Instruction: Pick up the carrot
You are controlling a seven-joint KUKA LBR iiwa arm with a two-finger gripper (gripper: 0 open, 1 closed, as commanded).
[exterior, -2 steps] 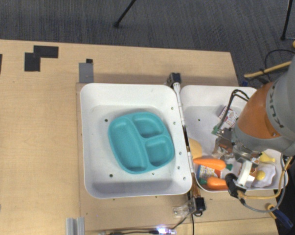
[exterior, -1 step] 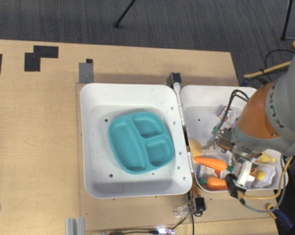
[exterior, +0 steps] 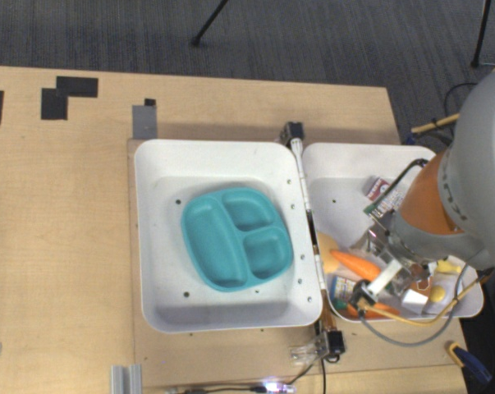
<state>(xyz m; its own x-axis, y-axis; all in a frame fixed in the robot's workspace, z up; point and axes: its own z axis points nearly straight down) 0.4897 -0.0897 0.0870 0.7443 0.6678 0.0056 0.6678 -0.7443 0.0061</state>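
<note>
Dark carpet is framing a wooden bench (exterior: 58, 245) bearing two white bins. Lying in the right bin (exterior: 346, 189), the carrot (exterior: 355, 263) is running ten-to-four, just at ten o'clock of the gripper (exterior: 392, 279); its grip state I cannot tell

No words, brand names, numbers or signs can be read here. A small card or packet (exterior: 378, 190) lying in the right-hand bin (exterior: 337, 179) carries red and green print (too small and blurred to make out any letters). A packet with blue colouring (exterior: 343, 286) near that bin's front edge also seems printed, yet nothing on it is legible. The black rectangles (exterior: 66, 95) on the desk (exterior: 58, 245) are plain shapes bearing no writing.
</note>
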